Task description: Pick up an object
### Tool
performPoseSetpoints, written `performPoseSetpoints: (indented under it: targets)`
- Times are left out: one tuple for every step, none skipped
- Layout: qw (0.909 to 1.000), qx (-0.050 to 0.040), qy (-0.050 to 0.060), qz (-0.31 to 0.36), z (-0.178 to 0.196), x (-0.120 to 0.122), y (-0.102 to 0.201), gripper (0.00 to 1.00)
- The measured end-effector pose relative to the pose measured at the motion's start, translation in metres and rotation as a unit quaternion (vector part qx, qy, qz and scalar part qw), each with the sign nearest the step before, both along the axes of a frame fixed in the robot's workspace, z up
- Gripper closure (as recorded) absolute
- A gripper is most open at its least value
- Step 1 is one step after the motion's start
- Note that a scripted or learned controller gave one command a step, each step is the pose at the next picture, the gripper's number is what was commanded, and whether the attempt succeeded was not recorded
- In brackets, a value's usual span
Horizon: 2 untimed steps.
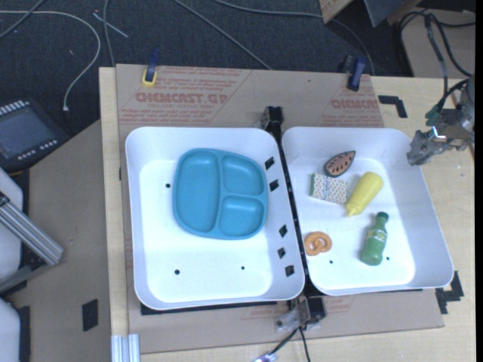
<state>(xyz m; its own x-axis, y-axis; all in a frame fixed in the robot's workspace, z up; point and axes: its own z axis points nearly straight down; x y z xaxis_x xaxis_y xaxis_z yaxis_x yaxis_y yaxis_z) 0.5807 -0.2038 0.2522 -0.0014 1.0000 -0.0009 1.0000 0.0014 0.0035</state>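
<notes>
A pale wooden surface [109, 225] carries a cardboard sheet printed with red lettering, clamped at its far edge, and on it sit two shallow white bins side by side; dark floor with loose cables lies beyond. The left bin [151, 277] holds a blue divided plate [220, 193], lying flat towards its far side. The right bin [423, 240] holds five small things: a brown leaf-shaped piece [340, 163] farthest back, a pale speckled square sponge [328, 188] just near of it, a yellow bottle [363, 191] lying tilted just right of the sponge, a green bottle [374, 240] nearer and to the right, and an orange pretzel-shaped ring [318, 243] near the bin's left wall. The gripper [432, 143] hangs at the right bin's far right corner, outside its rim and well apart from all the objects; whether it is spread or pressed together I cannot tell.
</notes>
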Motion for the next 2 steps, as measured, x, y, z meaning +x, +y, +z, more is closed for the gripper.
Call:
performPoseSetpoints:
  targets:
    - [1.0,0.001,0.001,0.002,0.004,0.01,0.05,1.0]
    - [1.0,0.0014,0.002,0.002,-0.001,0.019,0.098,1.0]
